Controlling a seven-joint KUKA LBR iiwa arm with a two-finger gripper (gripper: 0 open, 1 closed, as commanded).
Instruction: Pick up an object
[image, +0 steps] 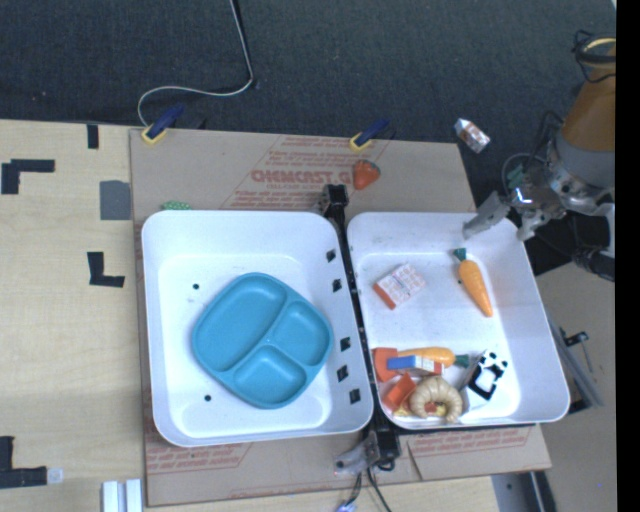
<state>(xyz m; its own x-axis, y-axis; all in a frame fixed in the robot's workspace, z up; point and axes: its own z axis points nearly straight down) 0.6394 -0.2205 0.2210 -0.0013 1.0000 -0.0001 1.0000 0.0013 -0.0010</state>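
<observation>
Up at the right bin's (535, 300) back right corner, the gripper (497, 214) hangs just over the rim. One grey finger pokes out toward the bin's middle. I cannot tell if the fingers are spread or pressed together, and nothing shows between them. The arm (585, 130) comes in from the right, grey with an orange part above the wrist.

Inside the right bin, a carrot (475, 285) lies near the right wall, close to the back, with its green top pointing at the gripper. It is near the gripper but not touching it. A small pink and white box (399, 286) lies near the left wall, well apart from the carrot. Along the front edge there is a pile of toys all touching: an orange and blue thing (420, 359), a round tan donut (437, 398) and a black and white piece (488, 376) near the front right corner.

The left bin (160, 300) holds a blue plate (262, 340) with three sections, sitting in its middle and turned a bit.

Behind the bins, on the cardboard (260, 170), a little orange toy (365, 175) sits near the back edge, just past where the two bins meet.
</observation>
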